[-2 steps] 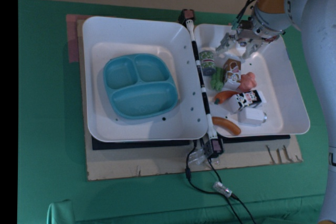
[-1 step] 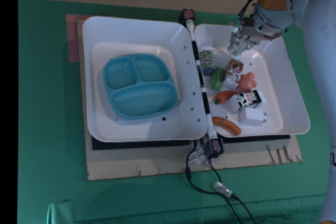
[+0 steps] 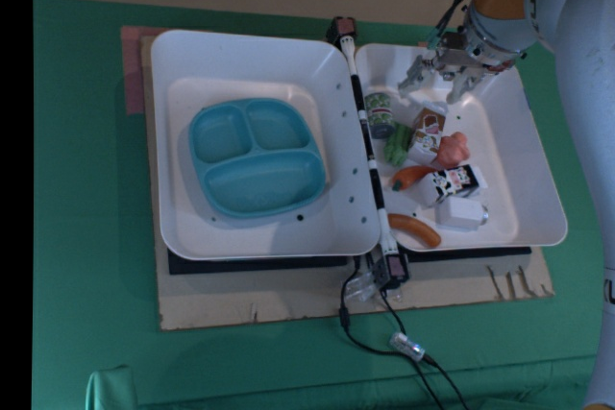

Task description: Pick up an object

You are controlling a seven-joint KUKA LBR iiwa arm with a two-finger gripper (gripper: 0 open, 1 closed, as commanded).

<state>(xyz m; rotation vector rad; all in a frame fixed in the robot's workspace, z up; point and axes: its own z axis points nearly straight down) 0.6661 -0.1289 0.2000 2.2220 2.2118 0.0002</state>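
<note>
The small brown-and-white carton with a printed front (image 3: 427,127) is the object lying closest under the gripper, so I judge it is the likely one to pick, although the task names no particular object. It lies in the right white bin (image 3: 538,192), in the middle of a heap, a little toward the far side. It looks like a toy food box: probably light, stiff and with smooth faces that can slip. The best hold is, I think, across its two flat sides, because the neighbours press close at the other edges.

Touching it on the right is a pink lumpy toy piece (image 3: 454,147), and just beside it on the left a green leafy toy vegetable (image 3: 398,144) and a small can with a green label (image 3: 379,110). Nearer to the camera lie an orange carrot-shaped toy (image 3: 411,176), a white carton with black patches (image 3: 452,181), a plain white box (image 3: 461,212) and a reddish-orange sausage-shaped toy (image 3: 415,229). The labels carry printing, but it is too small to read any word or brand.

The two-finger gripper (image 3: 438,87) hangs above the far part of the heap, its fingers spread apart and nothing between them.

The left white bin (image 3: 173,62) holds a teal plastic plate with three compartments (image 3: 256,156). Both bins stand on a brown cardboard sheet (image 3: 221,302) over a green cloth (image 3: 86,206).
</note>
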